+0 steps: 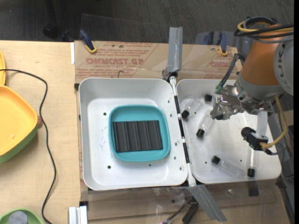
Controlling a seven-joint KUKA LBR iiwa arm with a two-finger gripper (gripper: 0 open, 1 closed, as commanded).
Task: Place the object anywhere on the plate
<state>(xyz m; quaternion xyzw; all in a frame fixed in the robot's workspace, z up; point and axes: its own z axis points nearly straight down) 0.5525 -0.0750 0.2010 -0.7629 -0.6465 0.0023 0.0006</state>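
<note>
- A brown cardboard sheet [140, 59] lies flat behind the two white bins. Red print on its left part reads roughly "CHEMCAST GP", with the last letters unclear.
- More red print sits at the right end of the same cardboard sheet, near the arm. It is partly hidden and too blurred to read.
- Smaller red lines above and below the large word are too small to make out.

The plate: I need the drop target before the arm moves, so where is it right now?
The teal plate lies in the middle of the left white bin, across the divider from the gripper over the right bin.
</note>
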